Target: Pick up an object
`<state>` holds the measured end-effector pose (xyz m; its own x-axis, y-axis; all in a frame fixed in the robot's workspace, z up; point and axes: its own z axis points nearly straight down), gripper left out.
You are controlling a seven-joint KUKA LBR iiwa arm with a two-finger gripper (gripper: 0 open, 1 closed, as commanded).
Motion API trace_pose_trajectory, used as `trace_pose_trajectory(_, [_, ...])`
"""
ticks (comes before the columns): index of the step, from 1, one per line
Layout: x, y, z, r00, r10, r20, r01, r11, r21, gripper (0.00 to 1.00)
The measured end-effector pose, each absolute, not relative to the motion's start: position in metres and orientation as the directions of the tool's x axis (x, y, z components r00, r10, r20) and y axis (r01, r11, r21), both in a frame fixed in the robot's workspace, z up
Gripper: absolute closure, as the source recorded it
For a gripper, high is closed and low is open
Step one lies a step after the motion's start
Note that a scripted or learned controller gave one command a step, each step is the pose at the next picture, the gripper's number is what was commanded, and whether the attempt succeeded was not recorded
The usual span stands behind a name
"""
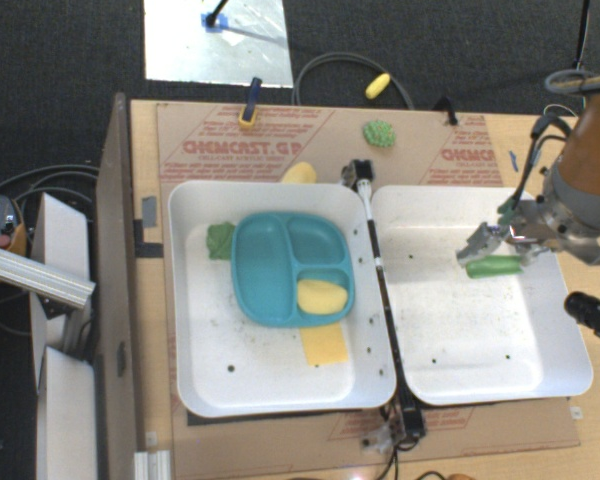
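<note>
Gripper (492, 244) hangs low in your right bin (540, 368), its metal fingers spread just above the green pod (494, 266) lying on the floor there, apparently lined up to close.

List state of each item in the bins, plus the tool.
teal tray: flat in left bin, upright
yellow piece: in tray's small compartment
yellow slab: partly under tray
green leaf: at tray's left edge
green piece: lying in right bin
tool: just above green piece
</note>
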<state>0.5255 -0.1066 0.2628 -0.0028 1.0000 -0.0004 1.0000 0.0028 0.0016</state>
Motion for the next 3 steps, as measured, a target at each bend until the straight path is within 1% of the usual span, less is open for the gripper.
trace_pose_trajectory(1, [0.529, -0.166, 0.124, 0.004, 1.000, 0.000, 1.000, -0.004, -0.007, 0.00])
trace_pose_trajectory(2, [0.541, -0.170, 0.082, -0.001, 1.000, 0.000, 1.000, 0.001, -0.002, 0.00])
trace_pose_trajectory(3, [0.542, -0.169, 0.095, -0.003, 1.000, 0.000, 1.000, 0.003, 0.003, 1.00])
